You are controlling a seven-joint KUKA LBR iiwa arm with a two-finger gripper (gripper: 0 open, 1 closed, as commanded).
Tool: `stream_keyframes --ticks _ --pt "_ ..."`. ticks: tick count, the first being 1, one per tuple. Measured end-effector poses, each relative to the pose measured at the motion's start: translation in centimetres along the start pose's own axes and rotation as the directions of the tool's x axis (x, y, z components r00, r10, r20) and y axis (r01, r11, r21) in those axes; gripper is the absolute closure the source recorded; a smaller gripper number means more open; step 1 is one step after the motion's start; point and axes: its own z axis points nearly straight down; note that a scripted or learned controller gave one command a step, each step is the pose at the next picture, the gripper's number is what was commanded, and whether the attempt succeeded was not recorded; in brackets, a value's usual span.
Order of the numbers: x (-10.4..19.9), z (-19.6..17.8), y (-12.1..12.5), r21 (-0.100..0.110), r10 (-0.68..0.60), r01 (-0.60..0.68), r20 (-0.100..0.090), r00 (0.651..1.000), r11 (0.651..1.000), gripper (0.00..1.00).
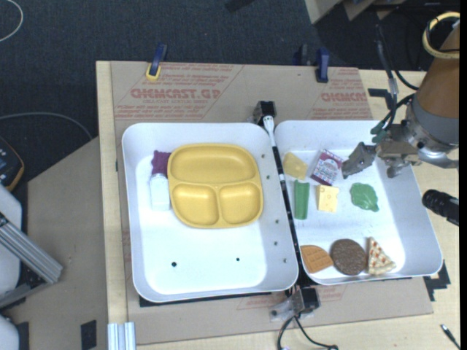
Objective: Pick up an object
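My gripper point(376, 163) hangs over the upper right part of the right bin point(416, 217), its two dark fingers spread apart with nothing between them. Just below it lies a green leafy piece point(364, 196). To its left sit a maroon and white wrapped packet point(325, 168), a pale yellow lump point(295, 165), a green stick point(300, 200) and a yellow cheese square point(328, 198). Along the bin's near side lie a tan cookie point(315, 258), a brown patty point(348, 256) and a pizza slice point(379, 257).
The left bin point(197, 268) holds a yellow divided tray point(215, 184), with a white bottle point(159, 192) and a purple item point(160, 161) against the tray's left side. Clamps stand at the board's far edge. A black object point(443, 204) juts in at the right.
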Motion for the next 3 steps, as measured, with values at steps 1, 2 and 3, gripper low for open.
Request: stream_keyframes --ticks 1,2,3 --pt "0.0 -0.6 0.2 -0.011 -0.002 0.002 0.002 1.0 1.0 0.0" --pt "0.5 3.8 0.4 -0.004 -0.003 0.003 0.0 1.0 1.0 0.0" --pt "1.3 9.0 1.0 -0.003 -0.002 0.002 -0.001 1.0 1.0 0.0"
